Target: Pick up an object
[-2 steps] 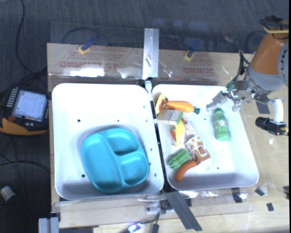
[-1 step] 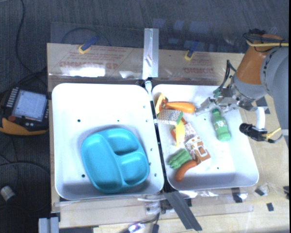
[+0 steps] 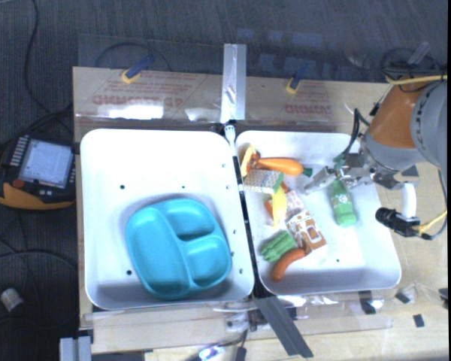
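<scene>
Hovering over the upper part of the right shallow white plastic bin (image 3: 376, 269), the end effector (image 3: 332, 175) sits at the tip of the grey arm with its orange band (image 3: 395, 122), which enters from the right. Whether it is open or closed cannot be told from this slanted overhead view, and nothing can be seen gripped by it. Just below and slightly right of the end effector lies a small green plastic bottle (image 3: 343, 204), upright in the frame and very near the metal tip. To the left of the end effector rests an orange carrot-shaped toy (image 3: 279, 165), touching a yellow curved piece (image 3: 247, 159) at the bin's left wall. Lower left of the end effector are a patterned brown-and-white wrapper (image 3: 304, 228), a narrow yellow-and-red item (image 3: 277, 201), a green leafy toy (image 3: 276, 244) and an orange-red sausage-shaped toy (image 3: 287, 262), clustered together. Far to the left, the second white bin (image 3: 105, 164) holds a turquoise plastic tray with 3 compartments (image 3: 179, 247). Both bins sit on a wooden surface (image 3: 428, 277), and a handheld control pendant with a screen (image 3: 37, 168) lies on the floor beyond the left bin.
</scene>
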Available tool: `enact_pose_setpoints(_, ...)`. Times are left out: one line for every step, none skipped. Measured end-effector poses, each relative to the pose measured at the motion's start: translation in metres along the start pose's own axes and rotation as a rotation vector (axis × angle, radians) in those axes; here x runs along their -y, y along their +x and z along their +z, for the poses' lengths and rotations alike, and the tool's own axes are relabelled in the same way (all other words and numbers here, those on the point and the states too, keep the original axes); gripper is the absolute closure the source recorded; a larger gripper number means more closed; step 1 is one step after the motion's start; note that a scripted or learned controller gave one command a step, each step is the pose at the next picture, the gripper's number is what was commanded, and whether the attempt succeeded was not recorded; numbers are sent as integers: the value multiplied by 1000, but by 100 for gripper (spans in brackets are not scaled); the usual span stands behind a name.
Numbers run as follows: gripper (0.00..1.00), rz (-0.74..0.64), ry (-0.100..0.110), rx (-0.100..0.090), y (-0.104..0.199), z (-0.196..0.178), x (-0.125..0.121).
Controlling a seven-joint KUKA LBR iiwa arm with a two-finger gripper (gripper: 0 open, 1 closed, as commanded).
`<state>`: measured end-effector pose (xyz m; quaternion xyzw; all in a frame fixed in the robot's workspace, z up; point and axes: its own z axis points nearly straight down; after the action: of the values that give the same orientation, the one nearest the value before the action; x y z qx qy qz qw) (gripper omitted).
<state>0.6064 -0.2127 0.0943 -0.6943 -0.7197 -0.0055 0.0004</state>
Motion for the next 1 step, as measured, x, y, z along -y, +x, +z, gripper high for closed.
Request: enact_pose_setpoints(100,-1,2,5,-1,-8,1)
